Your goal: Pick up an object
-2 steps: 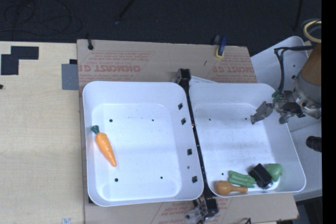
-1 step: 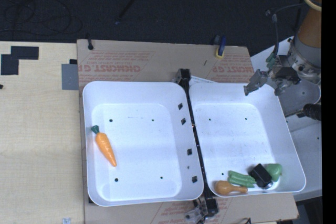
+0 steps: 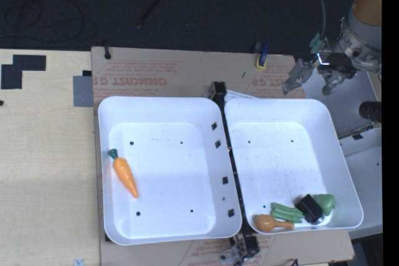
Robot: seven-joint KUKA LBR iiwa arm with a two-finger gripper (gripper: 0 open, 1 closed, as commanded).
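An orange toy carrot (image 3: 124, 175) with a green top lies near the left wall of the left bin (image 3: 156, 108). In the near right corner of the right bin (image 3: 280, 108) sit a tan pear-shaped toy (image 3: 272, 223), a green pod-like toy (image 3: 286, 212), a black block (image 3: 310, 208) and a green rounded toy (image 3: 325, 201), all close together. My gripper (image 3: 312, 79) hangs above the bench just behind the right bin's far right corner, with its two fingers spread apart and nothing between them.
A black divider with clips (image 3: 225, 159) runs between the two bins. The bins rest on a cardboard sheet (image 3: 174, 71). A yellow and blue clamp (image 3: 261, 58) stands at the cardboard's far edge. Cables hang at the upper right.
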